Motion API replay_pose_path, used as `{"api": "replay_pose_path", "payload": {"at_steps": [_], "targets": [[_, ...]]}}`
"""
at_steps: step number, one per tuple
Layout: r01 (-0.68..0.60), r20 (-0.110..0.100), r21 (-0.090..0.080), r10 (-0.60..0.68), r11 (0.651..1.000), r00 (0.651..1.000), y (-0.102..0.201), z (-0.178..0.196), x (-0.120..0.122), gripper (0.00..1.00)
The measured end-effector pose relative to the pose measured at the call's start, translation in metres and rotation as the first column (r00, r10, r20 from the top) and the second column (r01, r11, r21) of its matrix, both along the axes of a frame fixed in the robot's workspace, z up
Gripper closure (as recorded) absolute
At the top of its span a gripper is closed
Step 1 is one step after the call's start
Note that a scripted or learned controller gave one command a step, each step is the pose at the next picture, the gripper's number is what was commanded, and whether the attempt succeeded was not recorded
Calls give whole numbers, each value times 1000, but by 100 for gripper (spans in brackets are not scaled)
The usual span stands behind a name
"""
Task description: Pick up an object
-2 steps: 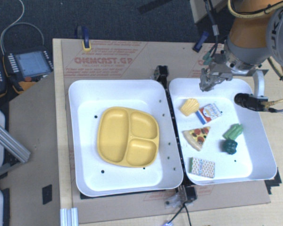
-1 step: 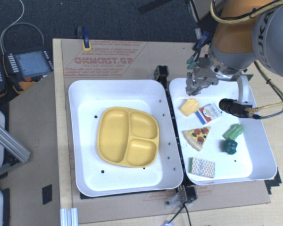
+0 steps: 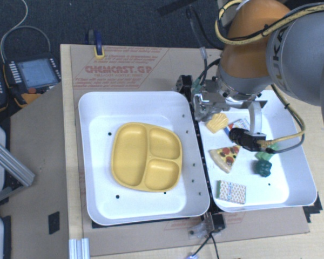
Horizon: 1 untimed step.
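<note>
My gripper (image 3: 205, 108) hangs low over the far left corner of the right bin (image 3: 294, 185), close to the wall between the two bins. A yellow ridged wedge (image 3: 217, 122) lies just below and to the right of it, touching or nearly touching the gripper. A toy pizza slice (image 3: 225, 157) rests nearer the front of the bin. A teal lump (image 3: 263, 168) sits to its right, with a small green piece (image 3: 262, 156) above it. A patterned rectangular pad (image 3: 231, 191) lies at the front. Nothing shows as held.
The left bin (image 3: 92, 144) holds a yellow divided plate (image 3: 147, 156) in its middle. The arm's orange band and grey body (image 3: 259, 31) cover the far right part of the right bin. Cardboard lies behind both bins.
</note>
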State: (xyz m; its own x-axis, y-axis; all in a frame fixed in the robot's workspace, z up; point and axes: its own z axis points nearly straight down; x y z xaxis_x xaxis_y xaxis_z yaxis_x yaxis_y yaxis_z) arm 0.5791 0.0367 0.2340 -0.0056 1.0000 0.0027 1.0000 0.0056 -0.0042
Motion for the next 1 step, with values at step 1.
{"api": "replay_pose_path", "payload": {"at_steps": [1], "targets": [[0, 0, 0, 0, 1000, 1000, 52, -12, -17, 100]]}}
